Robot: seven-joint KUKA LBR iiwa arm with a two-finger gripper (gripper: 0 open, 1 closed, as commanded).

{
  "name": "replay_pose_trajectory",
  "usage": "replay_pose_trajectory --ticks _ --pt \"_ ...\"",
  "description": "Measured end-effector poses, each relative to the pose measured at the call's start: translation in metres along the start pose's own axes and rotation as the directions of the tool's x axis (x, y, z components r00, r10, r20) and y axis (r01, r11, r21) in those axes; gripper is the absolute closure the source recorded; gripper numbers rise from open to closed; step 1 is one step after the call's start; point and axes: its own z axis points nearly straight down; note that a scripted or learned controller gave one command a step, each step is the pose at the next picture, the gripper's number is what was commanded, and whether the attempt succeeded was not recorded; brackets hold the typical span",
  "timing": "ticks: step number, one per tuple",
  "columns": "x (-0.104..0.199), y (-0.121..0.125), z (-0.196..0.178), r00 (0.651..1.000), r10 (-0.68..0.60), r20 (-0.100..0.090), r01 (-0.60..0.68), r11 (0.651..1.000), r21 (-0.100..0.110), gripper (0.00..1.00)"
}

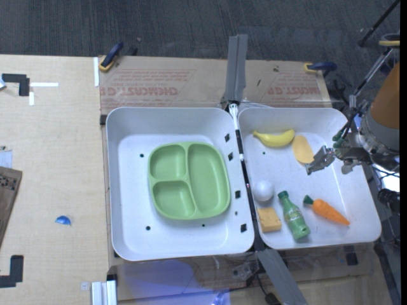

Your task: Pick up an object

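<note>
The right bin [356, 234] holds a yellow banana [275, 138], a flat orange-yellow oval piece [303, 149], a white ball [262, 190], a green bottle [293, 215] lying down, a carrot [329, 211] and a yellow block [269, 219]. My gripper [332, 164] hangs over the right side of this bin, just right of the oval piece and above the carrot. Its fingers [317, 162] stand open with nothing between them.
The left bin [121, 170] holds a green divided plate [189, 180]. A grey divider post [236, 68] rises behind where the bins meet. Clamps and a cardboard sheet lie behind the bins; the wooden bench top stretches to the left.
</note>
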Motion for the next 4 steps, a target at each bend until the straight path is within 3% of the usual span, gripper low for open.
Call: replay_pose_trajectory --ticks 1,2,3,4 --pt "0.029 -0.034 0.133 1.0 -0.011 0.0 0.011 1.0 -0.002 0.0" --pt "0.038 -0.034 0.039 0.972 -0.236 0.001 0.236 0.972 -0.003 0.0" --pt "0.011 0.106 0.131 0.983 -0.182 0.003 0.182 0.983 -0.005 0.0" --pt "0.032 0.096 0.097 0.989 -0.15 0.001 0.15 0.989 -0.003 0.0"
